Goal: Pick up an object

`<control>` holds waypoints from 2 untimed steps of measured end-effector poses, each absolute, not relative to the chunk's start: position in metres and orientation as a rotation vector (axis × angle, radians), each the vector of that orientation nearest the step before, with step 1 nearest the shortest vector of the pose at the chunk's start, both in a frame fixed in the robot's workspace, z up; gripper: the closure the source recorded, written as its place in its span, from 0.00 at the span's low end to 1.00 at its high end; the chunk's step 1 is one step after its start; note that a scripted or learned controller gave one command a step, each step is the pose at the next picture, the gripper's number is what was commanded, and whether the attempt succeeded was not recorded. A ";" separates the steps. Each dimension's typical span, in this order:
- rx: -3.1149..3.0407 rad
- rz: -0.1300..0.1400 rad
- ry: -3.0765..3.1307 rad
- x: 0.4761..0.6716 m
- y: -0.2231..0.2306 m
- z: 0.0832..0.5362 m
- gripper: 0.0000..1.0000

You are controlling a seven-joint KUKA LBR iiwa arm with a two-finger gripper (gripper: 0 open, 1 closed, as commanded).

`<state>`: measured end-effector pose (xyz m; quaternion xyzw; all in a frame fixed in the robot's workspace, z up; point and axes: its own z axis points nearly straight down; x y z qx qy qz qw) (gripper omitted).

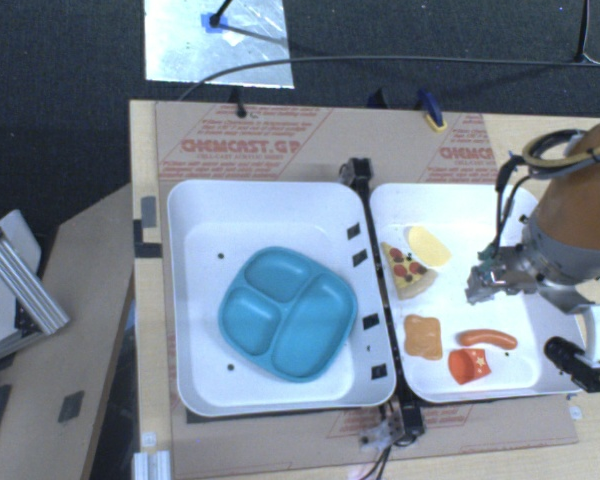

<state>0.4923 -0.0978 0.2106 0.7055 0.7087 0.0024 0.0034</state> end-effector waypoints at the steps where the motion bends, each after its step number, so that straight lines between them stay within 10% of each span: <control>1: 2.212 0.006 2.221 0.496 -0.107 0.259 1.00; 2: 2.209 0.005 2.231 0.511 -0.058 0.263 1.00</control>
